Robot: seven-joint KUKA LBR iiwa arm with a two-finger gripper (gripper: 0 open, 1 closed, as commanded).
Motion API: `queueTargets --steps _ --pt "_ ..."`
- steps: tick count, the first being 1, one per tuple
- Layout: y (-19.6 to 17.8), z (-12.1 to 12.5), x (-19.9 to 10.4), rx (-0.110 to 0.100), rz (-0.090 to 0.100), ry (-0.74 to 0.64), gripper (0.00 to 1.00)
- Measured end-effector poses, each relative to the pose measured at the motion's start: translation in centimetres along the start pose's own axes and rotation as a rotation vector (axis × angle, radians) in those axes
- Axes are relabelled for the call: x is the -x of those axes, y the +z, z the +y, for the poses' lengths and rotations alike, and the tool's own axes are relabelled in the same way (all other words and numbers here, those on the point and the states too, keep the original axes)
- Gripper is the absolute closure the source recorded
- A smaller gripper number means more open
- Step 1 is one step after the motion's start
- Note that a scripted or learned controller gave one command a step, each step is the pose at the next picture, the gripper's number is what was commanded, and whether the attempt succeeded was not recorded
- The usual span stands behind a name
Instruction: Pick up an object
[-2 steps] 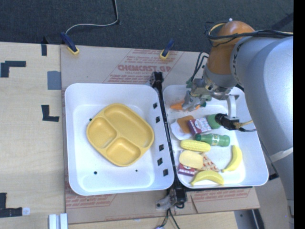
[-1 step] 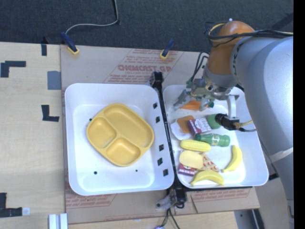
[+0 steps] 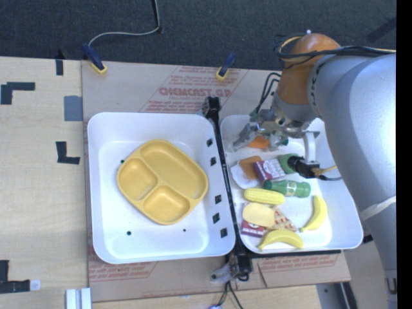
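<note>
1. Yellow tray (image 3: 162, 180) sits in the left bin (image 3: 103, 192), well left of the hand; stiff, wide, awkward to pinch.
2. Hand (image 3: 248, 137) hangs over the right bin's (image 3: 341, 234) far corner; clenched or released, cannot tell.
3. Corn cob (image 3: 264, 196) just below the hand: probably light, rigid plastic; grip across its middle.
4. Green bottle (image 3: 290, 187) right of the corn: smooth, likely slippery.
5. Bananas (image 3: 281, 239) nearest the front edge: curved, light.
</note>
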State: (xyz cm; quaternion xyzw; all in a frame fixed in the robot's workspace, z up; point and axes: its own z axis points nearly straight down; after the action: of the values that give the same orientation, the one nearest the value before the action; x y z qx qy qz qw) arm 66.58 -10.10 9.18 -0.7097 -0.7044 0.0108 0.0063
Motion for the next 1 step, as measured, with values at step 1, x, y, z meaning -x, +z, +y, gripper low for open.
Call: queueTargets --steps 1 --pt "-0.72 -0.29 0.49 -0.009 -0.007 0.002 1.00"
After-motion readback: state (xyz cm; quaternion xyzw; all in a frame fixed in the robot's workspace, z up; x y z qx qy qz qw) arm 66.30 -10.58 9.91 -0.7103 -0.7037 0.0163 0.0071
